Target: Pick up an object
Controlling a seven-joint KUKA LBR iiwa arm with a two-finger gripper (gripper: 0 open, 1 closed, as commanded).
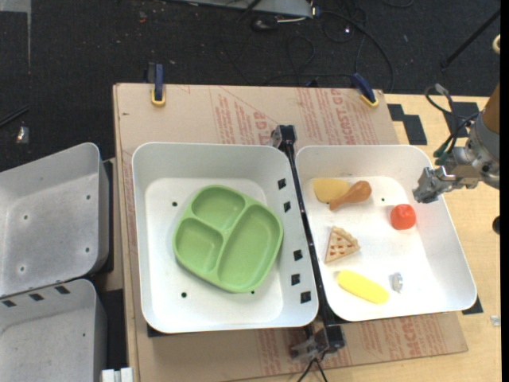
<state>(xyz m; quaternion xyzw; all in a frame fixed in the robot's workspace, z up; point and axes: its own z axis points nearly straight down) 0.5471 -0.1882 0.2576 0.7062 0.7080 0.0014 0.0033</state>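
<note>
The right bin [441,293] holds a toy chicken drumstick [342,192], a red tomato-like ball [403,216], a waffle wedge [341,246], a yellow banana-shaped piece [362,286] and a small grey metal bit [396,280]. My gripper [430,187] hangs over the bin's right rim, just up and right of the red ball, with nothing visibly held. The arm enters from the right edge of the camera view.
In the left bin [151,293] lies a green three-section plate [228,236]. A black divider with clips runs between the bins [302,237]. Both sit on a cardboard sheet [215,110]. White bin lids [48,213] lie at far left.
</note>
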